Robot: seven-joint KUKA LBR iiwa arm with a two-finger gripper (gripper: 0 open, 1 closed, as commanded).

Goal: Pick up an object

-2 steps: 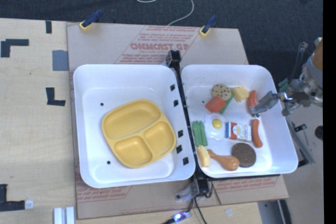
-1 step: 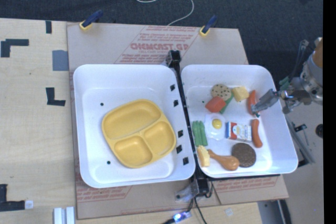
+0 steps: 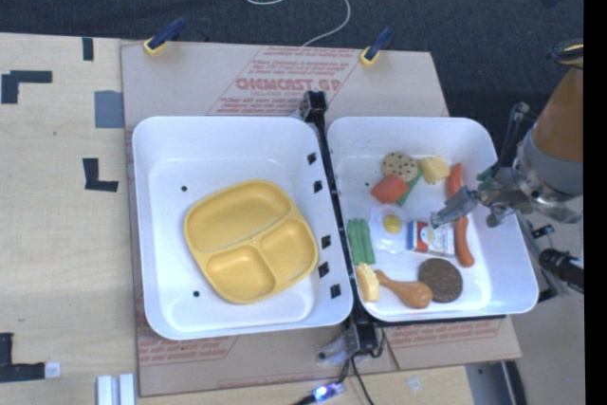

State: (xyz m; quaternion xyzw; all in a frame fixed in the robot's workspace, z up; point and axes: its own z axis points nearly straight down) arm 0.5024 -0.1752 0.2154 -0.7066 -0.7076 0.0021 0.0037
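Claw point(image 3: 453, 207) just above sausage point(image 3: 464, 242).

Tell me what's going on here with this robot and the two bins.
A grey and orange robot arm reaches in from the right over the right bin, which holds toy food: a cookie, a carrot, a green bean piece, a drumstick, a brown patty and a sausage. Its claw hangs low among these, near the sausage and a small packet. Nothing looks lifted yet. The left bin holds a yellow divided plate.
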